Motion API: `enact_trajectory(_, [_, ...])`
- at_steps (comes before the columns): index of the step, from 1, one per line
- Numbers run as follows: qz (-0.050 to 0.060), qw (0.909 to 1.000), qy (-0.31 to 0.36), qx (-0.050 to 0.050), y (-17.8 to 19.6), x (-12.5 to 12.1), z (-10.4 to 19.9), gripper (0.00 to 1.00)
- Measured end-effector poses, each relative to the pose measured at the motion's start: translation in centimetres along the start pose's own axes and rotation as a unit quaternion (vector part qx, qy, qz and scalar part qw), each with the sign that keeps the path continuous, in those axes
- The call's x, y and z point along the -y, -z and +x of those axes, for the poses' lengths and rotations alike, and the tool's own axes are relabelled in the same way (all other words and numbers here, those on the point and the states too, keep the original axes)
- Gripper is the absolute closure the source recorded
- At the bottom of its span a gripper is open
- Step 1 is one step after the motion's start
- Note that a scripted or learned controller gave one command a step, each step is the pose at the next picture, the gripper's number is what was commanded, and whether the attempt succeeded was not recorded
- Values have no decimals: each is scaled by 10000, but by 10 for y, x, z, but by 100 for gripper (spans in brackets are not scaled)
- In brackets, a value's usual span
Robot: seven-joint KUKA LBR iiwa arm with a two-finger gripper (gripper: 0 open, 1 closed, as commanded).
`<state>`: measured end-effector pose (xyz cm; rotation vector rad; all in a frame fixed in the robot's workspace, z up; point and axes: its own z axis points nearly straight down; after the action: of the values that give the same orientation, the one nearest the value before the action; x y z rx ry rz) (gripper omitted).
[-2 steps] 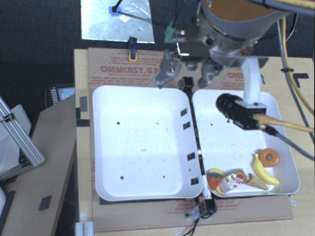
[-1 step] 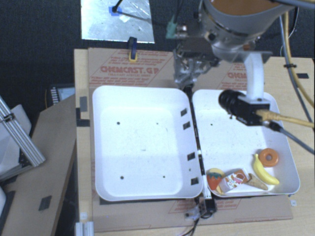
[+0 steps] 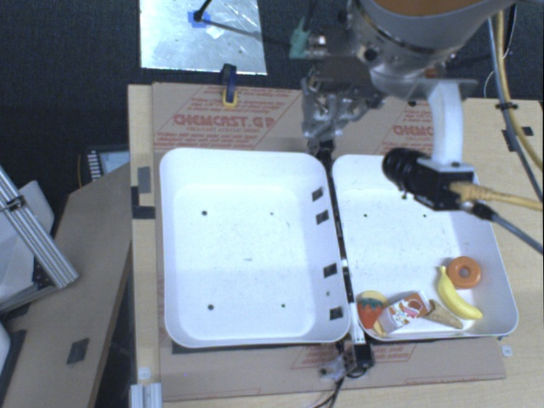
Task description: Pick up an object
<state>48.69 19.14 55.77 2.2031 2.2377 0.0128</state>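
Banana (image 3: 457,296) is lying in the right bin's (image 3: 374,228) near corner beside a doughnut (image 3: 464,271); I am hovering my gripper (image 3: 327,130) above the bins' far edge, grip state unreadable, nothing visibly held.

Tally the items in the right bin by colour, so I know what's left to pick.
Yellow: 1, the banana
Orange: 2, the round ring-shaped piece and the tomato-like piece
White and red: 1, the small packet
Tan: 1, the wedge
Total: 5
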Motion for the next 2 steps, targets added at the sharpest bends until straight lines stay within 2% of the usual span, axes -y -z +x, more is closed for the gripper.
enact_trajectory(1, [104, 9999, -95, 50, -154, 3, -46, 100])
enact_trajectory(2, [109, 9999, -76, 47, -341, -34, -30, 100])
